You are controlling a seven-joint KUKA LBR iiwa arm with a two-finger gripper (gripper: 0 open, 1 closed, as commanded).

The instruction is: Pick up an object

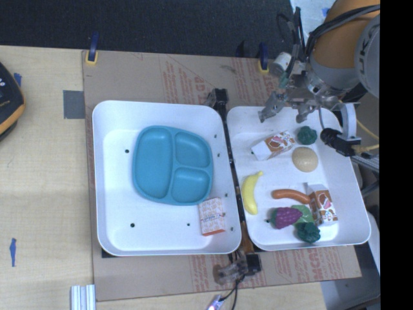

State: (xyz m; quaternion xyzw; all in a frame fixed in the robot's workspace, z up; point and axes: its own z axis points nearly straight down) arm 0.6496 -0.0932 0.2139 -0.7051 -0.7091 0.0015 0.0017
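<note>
My gripper (284,115) hangs over the far edge of the right bin (361,234), fingers spread open with nothing between them. Just below it lies a small white-and-red carton (273,144), with a dark green lump (306,135) and a beige round piece (305,159) to its right. Farther forward in the same bin are a yellow banana (250,192), an orange sausage (290,195), a purple grape bunch (284,217), a brown-and-white packet (322,206) and a green broccoli piece (308,232).
The left bin (113,231) holds a blue divided plate (173,165) and a small pink-printed packet (211,216) near its front right corner. Clamps sit between the bins at the back (219,98) and front (235,270). A dark device (8,99) lies at the bench's far left.
</note>
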